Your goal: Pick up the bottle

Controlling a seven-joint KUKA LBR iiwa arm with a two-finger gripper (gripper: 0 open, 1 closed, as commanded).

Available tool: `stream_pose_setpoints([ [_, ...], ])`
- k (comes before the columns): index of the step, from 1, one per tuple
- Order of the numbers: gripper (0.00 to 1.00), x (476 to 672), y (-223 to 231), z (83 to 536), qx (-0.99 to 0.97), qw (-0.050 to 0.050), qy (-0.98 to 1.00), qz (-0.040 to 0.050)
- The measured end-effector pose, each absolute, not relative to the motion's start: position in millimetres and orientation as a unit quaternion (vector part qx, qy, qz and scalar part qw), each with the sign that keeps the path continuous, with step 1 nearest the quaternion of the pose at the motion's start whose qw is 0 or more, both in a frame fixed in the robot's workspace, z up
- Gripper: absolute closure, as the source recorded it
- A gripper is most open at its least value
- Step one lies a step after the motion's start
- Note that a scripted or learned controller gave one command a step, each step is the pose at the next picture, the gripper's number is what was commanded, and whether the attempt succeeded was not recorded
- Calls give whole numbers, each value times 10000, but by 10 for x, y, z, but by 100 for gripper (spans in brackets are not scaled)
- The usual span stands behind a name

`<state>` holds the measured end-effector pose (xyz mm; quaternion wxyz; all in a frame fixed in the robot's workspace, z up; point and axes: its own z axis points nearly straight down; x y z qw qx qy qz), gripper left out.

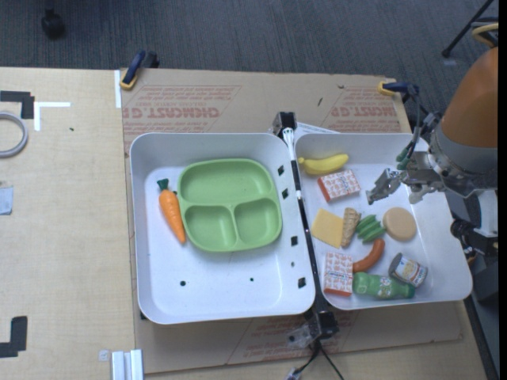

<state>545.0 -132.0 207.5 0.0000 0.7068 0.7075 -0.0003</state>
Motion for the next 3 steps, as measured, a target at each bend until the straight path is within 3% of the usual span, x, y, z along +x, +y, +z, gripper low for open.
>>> stream_pose_setpoints([
  [1, 0, 5086, -1143, 989, 7516, -6, 6596, -4],
  [2, 100, 5102, -1148, 1094, 7526, 9, 6585, 9],
  [3, 100, 4796, -595, 2484, 7219, 8, 6920, 0],
])
